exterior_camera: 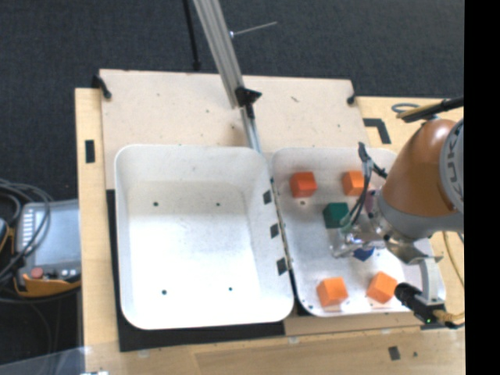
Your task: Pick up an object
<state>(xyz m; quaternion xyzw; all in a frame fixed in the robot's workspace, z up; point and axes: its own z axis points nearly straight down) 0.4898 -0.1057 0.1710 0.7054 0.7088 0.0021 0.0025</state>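
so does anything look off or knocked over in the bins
Nothing stands out. Four orange blocks and a green block sit apart on the floor of the right bin, none spilled over its rim. The gripper hangs low among them.

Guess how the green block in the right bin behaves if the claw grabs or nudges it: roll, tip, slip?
The green block looks boxy and flat-faced, so it would probably slide, not roll. It sits low, so tipping seems unlikely. Its crisp edges suggest something stiff, probably light like the orange blocks nearby. The claw is close beside it; a nudge could shift it.
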